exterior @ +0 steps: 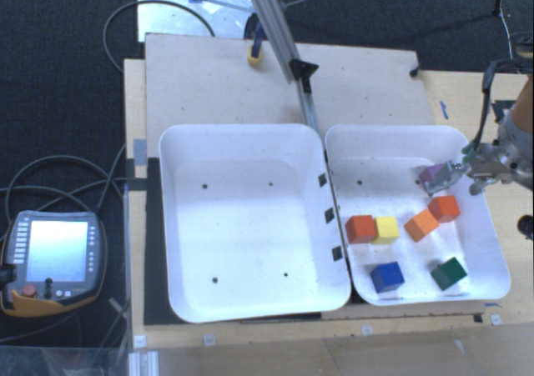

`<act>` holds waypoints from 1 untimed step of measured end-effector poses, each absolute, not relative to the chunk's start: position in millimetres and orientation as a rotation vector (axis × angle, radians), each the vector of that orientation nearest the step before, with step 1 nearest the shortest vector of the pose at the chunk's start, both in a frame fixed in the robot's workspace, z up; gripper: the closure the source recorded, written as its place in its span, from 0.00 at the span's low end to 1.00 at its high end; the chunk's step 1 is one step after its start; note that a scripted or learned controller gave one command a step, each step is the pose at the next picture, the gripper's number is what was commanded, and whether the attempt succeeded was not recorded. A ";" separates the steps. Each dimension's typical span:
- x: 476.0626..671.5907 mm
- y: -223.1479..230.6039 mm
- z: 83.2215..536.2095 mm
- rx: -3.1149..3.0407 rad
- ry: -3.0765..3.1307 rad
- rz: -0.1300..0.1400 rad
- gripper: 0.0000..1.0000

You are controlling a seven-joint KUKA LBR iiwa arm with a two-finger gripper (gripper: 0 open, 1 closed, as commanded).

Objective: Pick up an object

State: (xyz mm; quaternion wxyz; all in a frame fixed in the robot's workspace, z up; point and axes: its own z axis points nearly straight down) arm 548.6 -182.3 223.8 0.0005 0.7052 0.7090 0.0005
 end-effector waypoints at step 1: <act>548.7 -182.3 223.9 2.216 2.225 0.002 0.00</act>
